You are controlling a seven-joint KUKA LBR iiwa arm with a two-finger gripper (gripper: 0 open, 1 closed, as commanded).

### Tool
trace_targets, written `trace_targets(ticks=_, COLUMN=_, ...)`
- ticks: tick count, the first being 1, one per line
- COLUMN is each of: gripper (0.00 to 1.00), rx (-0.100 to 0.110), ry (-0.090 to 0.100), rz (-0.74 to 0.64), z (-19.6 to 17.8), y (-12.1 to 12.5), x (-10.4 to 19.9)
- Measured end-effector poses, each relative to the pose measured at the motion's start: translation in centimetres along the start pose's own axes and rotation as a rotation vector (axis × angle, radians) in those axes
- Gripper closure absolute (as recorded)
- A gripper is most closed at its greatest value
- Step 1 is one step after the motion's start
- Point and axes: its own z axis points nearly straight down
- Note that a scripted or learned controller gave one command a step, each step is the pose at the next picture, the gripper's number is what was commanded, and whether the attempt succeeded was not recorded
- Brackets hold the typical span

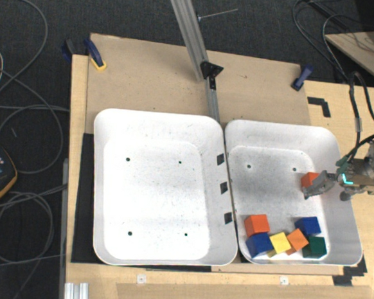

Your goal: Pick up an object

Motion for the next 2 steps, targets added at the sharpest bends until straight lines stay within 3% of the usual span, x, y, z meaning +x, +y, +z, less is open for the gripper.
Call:
trace_targets(ticks=1, gripper=0.0, rx=-0.005, ry=-0.001, rz=-0.001, z=-0.2, y=0.1, x=0.0)
trace_targets(ticks=2, gripper=0.0, rx=0.001, ry=0.0, rz=0.0, z=4.1, y=0.2, x=-0.3)
